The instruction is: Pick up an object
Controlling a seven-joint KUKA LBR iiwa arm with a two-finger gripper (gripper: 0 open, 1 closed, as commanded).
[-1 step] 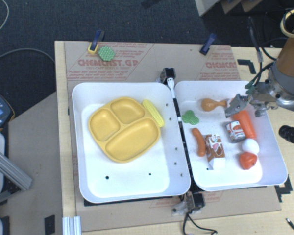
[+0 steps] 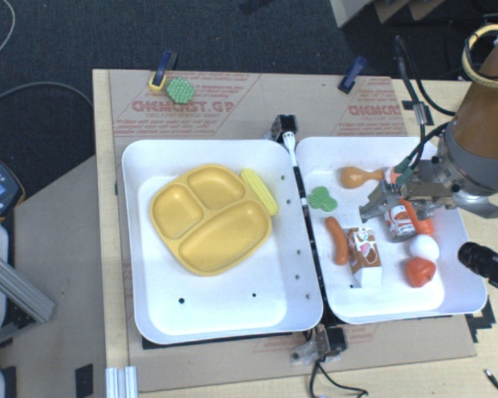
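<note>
Camera view | pincer [image 2: 396, 208] over right bin [image 2: 349, 305], touching small bottle [image 2: 401, 221] | finger spread: cannot tell

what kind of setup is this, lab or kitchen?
Likely a robot lab pick-and-place bench: two white bins clamped on a cardboard sheet, toy food such as a yellow divided plate, and the arm's gripper over the right bin.
</note>
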